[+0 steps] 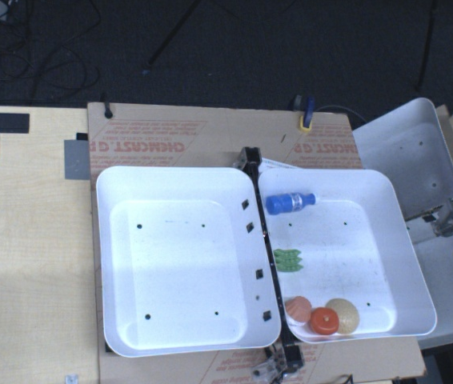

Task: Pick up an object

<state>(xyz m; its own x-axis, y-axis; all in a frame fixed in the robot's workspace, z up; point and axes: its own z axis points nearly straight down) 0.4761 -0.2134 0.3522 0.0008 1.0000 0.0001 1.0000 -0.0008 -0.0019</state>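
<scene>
Two smooth white bins [114,214] — blue bottle [290,203], round toys.

Bottle [290,203]: blue, lying on its side by the right bin's [406,238] far wall; label too blurred to read.
Green item [287,260] near the divider: too small to identify.
Red round piece [324,321] overlaps a pink piece [298,308] and a tan one [343,314]; their shapes partly hidden, kinds unclear.
Clamp [278,366] at the near edge: cut off by the frame bottom.
Cardboard [210,138] print: reversed, partly covered by the bins.
Grey plate [406,154] at right: cut by the edge.
</scene>
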